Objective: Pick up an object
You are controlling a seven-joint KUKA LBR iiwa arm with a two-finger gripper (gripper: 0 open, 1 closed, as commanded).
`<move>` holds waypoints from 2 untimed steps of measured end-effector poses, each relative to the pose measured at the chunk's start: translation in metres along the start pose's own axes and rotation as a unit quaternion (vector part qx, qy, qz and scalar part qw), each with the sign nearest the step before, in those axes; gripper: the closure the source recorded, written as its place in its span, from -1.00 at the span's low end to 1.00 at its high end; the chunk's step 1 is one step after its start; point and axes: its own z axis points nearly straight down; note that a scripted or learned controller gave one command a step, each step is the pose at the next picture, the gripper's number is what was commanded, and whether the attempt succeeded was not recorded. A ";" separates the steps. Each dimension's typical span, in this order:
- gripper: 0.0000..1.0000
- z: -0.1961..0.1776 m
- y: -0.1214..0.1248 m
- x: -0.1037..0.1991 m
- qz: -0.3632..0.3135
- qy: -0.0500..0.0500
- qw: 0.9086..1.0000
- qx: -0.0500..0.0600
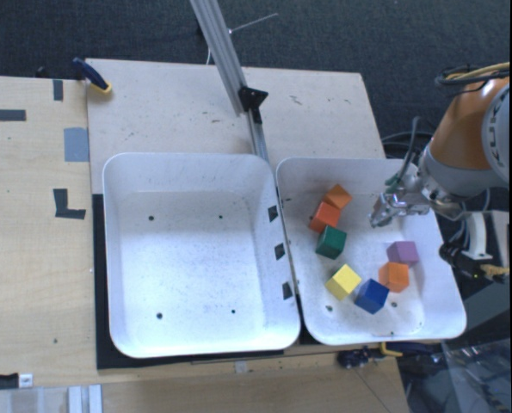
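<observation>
The right bin holds several small blocks. An orange block and a red block sit together near its back left, with a green block just in front of them. Toward the front lie a yellow block, a blue block, a second orange block and a purple block. My gripper hangs over the bin's right middle, right of the red block and above the purple one, with nothing seen between its fingers.
The left bin stands beside the right one. A slanted metal rail runs from the top down to the bins' shared edge. A blue-and-yellow tool lies at the bench's back left. Cables trail at the right.
</observation>
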 end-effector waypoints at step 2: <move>1.00 -0.077 0.008 0.004 0.000 0.001 1.000 0.002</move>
